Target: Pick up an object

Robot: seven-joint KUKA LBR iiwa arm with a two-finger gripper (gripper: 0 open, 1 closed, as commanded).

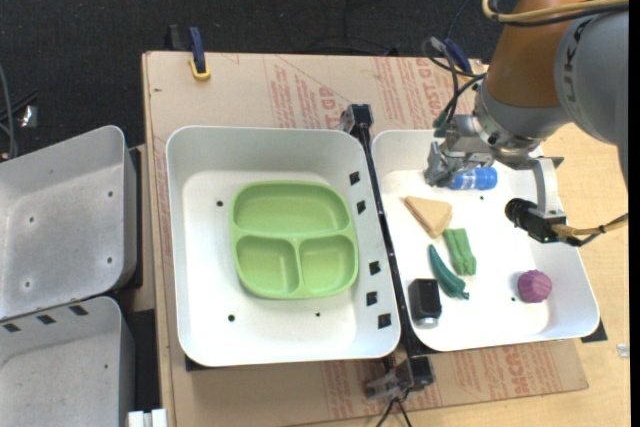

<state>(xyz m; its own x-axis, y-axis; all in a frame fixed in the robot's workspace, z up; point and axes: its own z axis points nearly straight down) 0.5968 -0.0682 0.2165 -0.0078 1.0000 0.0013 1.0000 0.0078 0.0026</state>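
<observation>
Black block [425, 300] sits closest, in the near left corner of the right bin [500, 327], against the wall it shares with the left bin [200, 215]. Just behind it lie a dark teal pod [447, 273] and a green piece [461, 250], side by side and touching. A tan wedge [429, 213] lies beyond them toward the bin's middle. A purple ball [534, 286] rests well apart, near the right edge.

At the far edge of the right bin the gripper [448, 165] hangs low over the floor, with a blue thing [478, 179] right beside it, partly hidden by it. Whether the gripper is open or closed, or has hold of the blue thing, cannot be told.

The left bin holds a green three-part plate [295, 238] at its centre. Both bins stand on cardboard [260, 95] printed in red; the lettering is turned away and unreadable.
</observation>
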